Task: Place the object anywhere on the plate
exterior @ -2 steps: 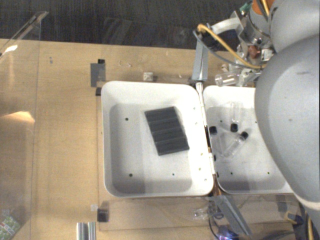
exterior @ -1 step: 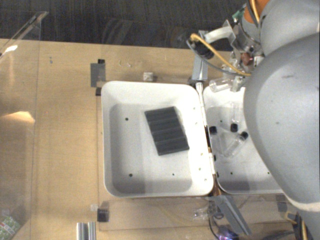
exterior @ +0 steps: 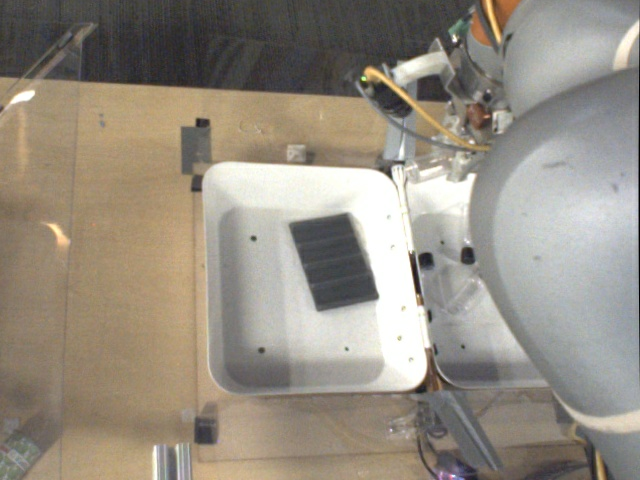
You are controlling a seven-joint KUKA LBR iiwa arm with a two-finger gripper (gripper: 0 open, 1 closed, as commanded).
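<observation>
One grey arm point(exterior: 560, 238) covers most of the right of two white bins point(exterior: 215, 298), gripper state indeterminable, while one dark ribbed rectangular object point(exterior: 333, 261) lies flat mid-left-bin, long axis running upper-left to lower-right.

You are looking down from one fixed camera set above the counter point(exterior: 110, 268), tilted so the dark floor point(exterior: 200, 18) shows along the far edge. The left bin point(exterior: 225, 298) sits whole near the middle of your view, fairly close. The grey arm point(exterior: 560, 218) comes in from the right, very near the lens, covering most of the right bin point(exterior: 450, 358).
</observation>
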